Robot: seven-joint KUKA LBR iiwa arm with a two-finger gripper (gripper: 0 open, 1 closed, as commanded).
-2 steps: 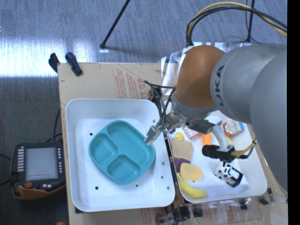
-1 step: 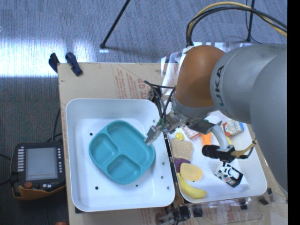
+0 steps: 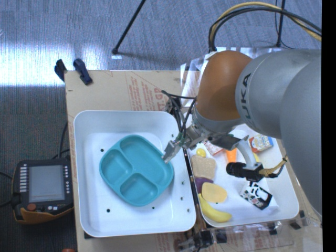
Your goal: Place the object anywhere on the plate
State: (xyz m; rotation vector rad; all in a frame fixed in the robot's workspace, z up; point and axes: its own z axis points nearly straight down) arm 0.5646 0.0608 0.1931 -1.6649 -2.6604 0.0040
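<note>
Nearest, in the right bin [image 3: 278,190], a yellow banana [image 3: 215,212] lies along the near wall. A pale yellow disc [image 3: 214,192] rests just beyond it, touching it. To their right sits a black-and-white box [image 3: 256,195], tilted. Off the bench to the left, a grey pendant [image 3: 42,185] with a screen lies on the floor.

The left bin [image 3: 80,167] holds the teal plate [image 3: 136,170], which has three compartments and lies flat in the middle of the bin. Across the rim in the right bin, a purple piece [image 3: 200,182] peeks out under a slice of toast [image 3: 203,167].

Farther back, the claw [image 3: 170,152] hangs at the plate's far right edge, close to the wall shared by the two bins. Whether it is spread, pressed together or pinching something cannot be told from here. The toy foods all lie in the right bin, apart from the plate. Among them are an orange piece [image 3: 231,155] and a small carton [image 3: 261,142] under the grey arm.

At the far left corner of the bench [image 3: 121,91], a blue clamp [image 3: 82,71] and a black clamp [image 3: 61,67] grip the board.
</note>
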